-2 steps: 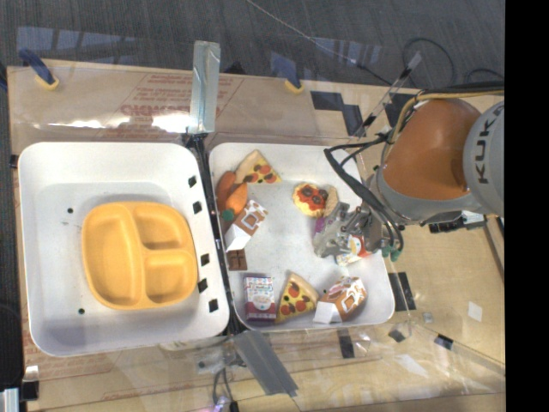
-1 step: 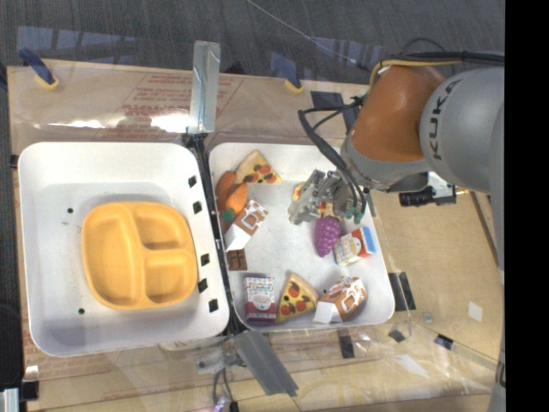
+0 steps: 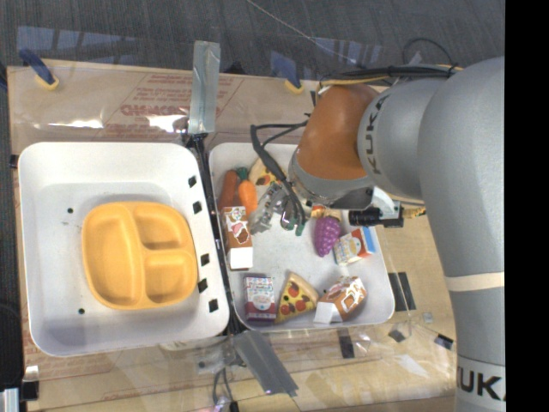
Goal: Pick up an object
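The claw [image 3: 273,211] is lowered near the right bin's [image 3: 377,303] left wall, beside a carrot [image 3: 248,196]; its grip state cannot be told, being blurred.

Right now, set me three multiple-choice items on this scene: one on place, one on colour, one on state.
1. Where does the tray lie?
A. left bin
B. right bin
C. on the bench outside the bins

2. What colour are the grapes?
A. green
B. purple
C. red

3. Where is the end effector?
A. over the left bin
B. over the right bin, among the toys
C. clear of both bins

Answers:
1 A, the yellow tray sits in the left bin.
2 B, the cluster shows purple.
3 B, it hangs in the right bin near the carrot.
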